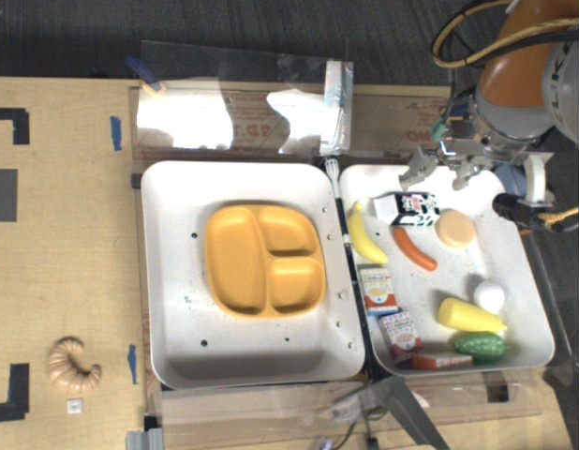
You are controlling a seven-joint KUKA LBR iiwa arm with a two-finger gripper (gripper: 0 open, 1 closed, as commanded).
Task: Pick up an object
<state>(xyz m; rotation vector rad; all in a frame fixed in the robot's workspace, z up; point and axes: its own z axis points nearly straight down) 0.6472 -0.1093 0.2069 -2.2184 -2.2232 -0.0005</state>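
Observation:
My gripper (pixel 440 171) hangs over the far edge of the right bin (pixel 531 279), open, with its two grey fingers (pixel 417 168) spread and nothing between them. Just below it in the bin lie a black-and-white carton (pixel 412 207), a tan round bun (pixel 455 230), an orange sausage (pixel 414 248) and a banana (pixel 364 236). Nearer the front are a white egg (pixel 490 297), a yellow lemon-like fruit (pixel 469 315), a green pickle (pixel 478 346) and two small printed cartons (pixel 377 287) (pixel 398 330).
The left bin (pixel 168 204) holds a yellow divided plate (pixel 264 257). A toy croissant (pixel 74 364) lies on the bench at the lower left. A clear plastic panel (pixel 243 101) stands behind the bins. Cables (pixel 477 26) loop above the arm.

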